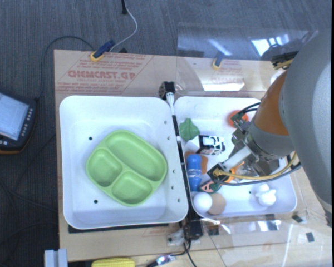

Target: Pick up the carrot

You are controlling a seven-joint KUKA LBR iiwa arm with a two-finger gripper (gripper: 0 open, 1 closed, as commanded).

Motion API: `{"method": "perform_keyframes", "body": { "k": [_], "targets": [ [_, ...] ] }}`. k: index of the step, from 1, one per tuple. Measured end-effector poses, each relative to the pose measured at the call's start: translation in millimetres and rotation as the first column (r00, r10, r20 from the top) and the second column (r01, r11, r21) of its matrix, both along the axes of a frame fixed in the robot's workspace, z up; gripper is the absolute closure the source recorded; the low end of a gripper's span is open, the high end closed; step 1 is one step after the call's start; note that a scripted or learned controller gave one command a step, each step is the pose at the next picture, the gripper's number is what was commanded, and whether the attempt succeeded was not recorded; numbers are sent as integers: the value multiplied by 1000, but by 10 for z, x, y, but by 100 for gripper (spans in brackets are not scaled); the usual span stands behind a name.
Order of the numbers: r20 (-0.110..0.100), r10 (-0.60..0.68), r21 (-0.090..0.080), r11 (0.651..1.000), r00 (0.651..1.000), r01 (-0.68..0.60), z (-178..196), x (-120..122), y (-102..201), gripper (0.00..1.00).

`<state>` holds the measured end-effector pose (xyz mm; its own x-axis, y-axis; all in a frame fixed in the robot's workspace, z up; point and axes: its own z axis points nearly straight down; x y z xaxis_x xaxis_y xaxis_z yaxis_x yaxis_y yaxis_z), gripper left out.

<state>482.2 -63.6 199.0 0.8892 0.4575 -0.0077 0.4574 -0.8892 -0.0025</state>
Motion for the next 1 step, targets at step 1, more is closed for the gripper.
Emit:
{"method": "perform_keyframes", "body": {
  "k": [1],
  "targets": [
    [0, -1, 0, 1000, 1000, 1, 1, 1, 0, 0]
  ]
}}
